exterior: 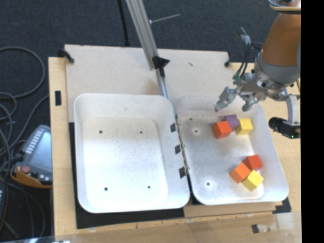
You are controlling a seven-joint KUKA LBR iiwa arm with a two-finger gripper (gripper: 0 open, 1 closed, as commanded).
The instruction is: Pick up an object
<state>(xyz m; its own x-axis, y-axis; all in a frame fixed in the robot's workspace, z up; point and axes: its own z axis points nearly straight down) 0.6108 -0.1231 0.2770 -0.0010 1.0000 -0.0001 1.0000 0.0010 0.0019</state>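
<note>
Yellow cube (252, 180) touches orange cube (240, 172) and red cube (253, 162).

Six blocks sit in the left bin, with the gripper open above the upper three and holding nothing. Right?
Wrong bin. The camera view shows the six blocks in the right bin, not the left bin. The gripper is open above the upper three, holding nothing.

Bench (111, 70) — two white bins (126, 151) side by side
</note>
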